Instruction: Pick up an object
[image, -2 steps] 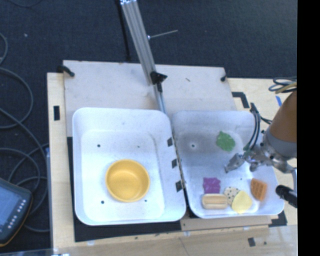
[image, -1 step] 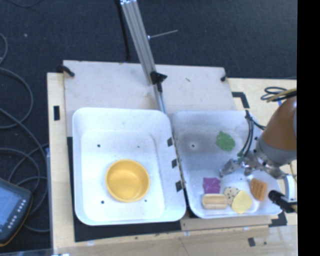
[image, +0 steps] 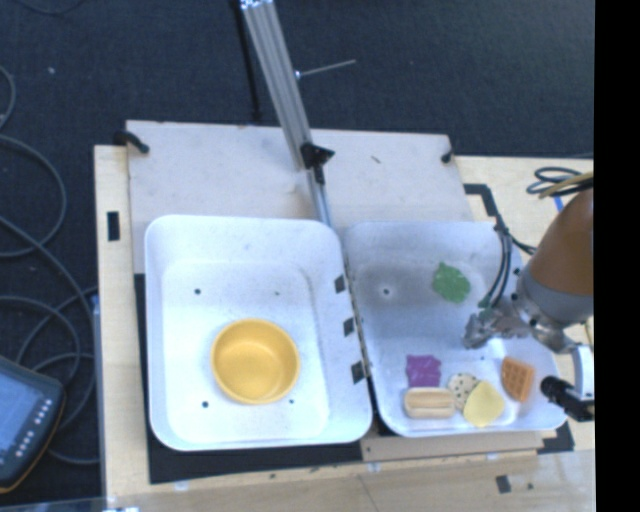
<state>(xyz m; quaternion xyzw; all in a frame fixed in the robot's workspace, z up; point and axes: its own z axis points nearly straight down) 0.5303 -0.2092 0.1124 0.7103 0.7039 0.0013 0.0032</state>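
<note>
The right bin (image: 400, 250) holds several small items. A green lump (image: 451, 282) lies toward its back. Along the front lie a purple piece (image: 423, 371), a tan roll (image: 429, 403), a speckled cookie (image: 462, 385), a yellow wedge (image: 484, 405) and an orange waffle piece (image: 517, 379). My gripper (image: 484, 331) hangs low over the bin's right side, between the green lump and the orange waffle piece, touching neither. I see nothing in it.
A yellow bowl (image: 256, 361) sits in the left bin (image: 180, 250). A slanted metal rail (image: 285, 90) rises behind the bins. Cables (image: 30, 200) lie on the floor at the left, and a screen device (image: 25, 420) shows at the lower left.
</note>
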